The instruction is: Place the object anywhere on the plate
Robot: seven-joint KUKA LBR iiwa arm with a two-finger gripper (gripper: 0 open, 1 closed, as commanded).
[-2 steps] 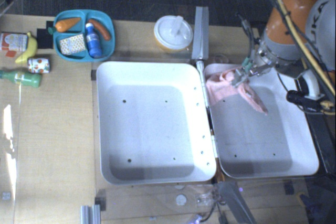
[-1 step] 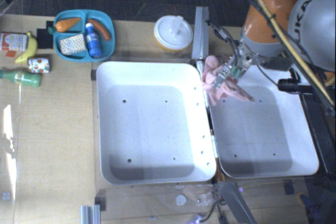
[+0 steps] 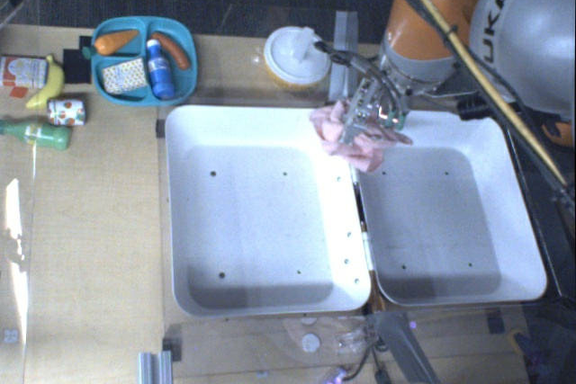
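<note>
One gripper (image 3: 367, 118) — shut on pink cloth (image 3: 349, 138), above bin seam

Two white bins (image 3: 256, 211), one pink cloth (image 3: 346, 135).

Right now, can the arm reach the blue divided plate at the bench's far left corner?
Probably yes, but it is a long stretch. The end effector is at the bins' top edge with the pink cloth; the blue divided plate lies beyond the left bin, and only the white lidded cup is near the path.
</note>
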